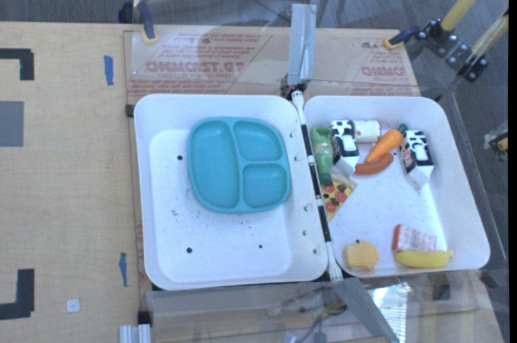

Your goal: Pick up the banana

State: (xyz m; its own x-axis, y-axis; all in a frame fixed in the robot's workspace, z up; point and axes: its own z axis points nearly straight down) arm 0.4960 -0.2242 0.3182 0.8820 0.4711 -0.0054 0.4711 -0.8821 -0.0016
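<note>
- Task item: banana (pixel 423 258), lying flat on the floor of the right bin (pixel 462 172), hard against that bin's near wall toward its near-right corner. Long axis runs roughly along the wall.
- Neighbours: a small red-and-white packet (pixel 414 237) sits just beside the banana on its far side, touching or nearly touching; cannot tell which. A round yellow corn-like piece (pixel 361 256) lies near, to the banana's left along the same near wall, apart from it.
- Far half of the right bin holds a cluster: carrot (pixel 385 144), two black-and-white cartons (pixel 345 138) (pixel 418 154), a green bottle (pixel 322 152), and a printed card (pixel 334 194) by the divider. All well apart from the banana.
- Left bin (pixel 161 196) carries a teal divided plate (pixel 239 165); not involved.
- Fingers: cannot tell whether spread or pressed together. Nothing is in contact with the banana.
- Step in hand, judged: pre-approach. Banana untouched; pick not begun.
- Next move calls for: reach over the right bin to its near-right corner, descend with fingers set across the banana's short axis.
- Risk, judged: the near wall and the packet crowd both sides, leaving little room for finger entry. A grip toward the banana's right end, away from the packet, looks cleaner.
</note>
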